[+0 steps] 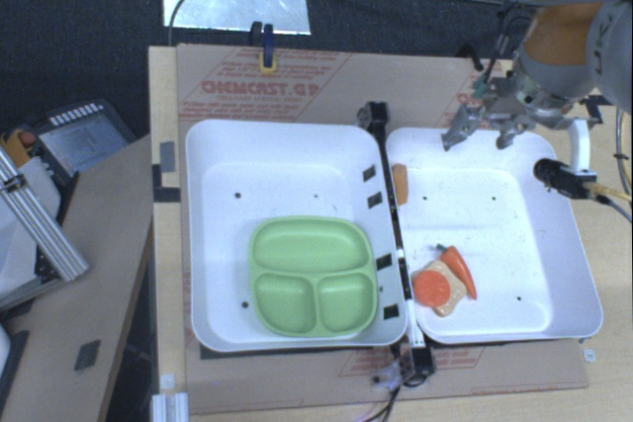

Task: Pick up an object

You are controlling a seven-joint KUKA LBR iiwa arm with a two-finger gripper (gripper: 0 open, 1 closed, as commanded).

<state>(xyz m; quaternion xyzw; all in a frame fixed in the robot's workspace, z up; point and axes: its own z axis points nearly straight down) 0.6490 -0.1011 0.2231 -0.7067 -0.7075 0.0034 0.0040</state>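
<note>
Camera view: gripper (482,135) fingers apart, nothing held, above right bin (554,242) far rim. Carrot (457,270), orange disc (431,287) near front-left. Green tray (312,274) in left bin (213,212).

The arm (584,5) is cut off at right.

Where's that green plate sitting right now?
The green plate lies in the left bin, at its near right corner, beside the divider between the bins.

Green tray (312,275), orange carrot (459,271)
</note>
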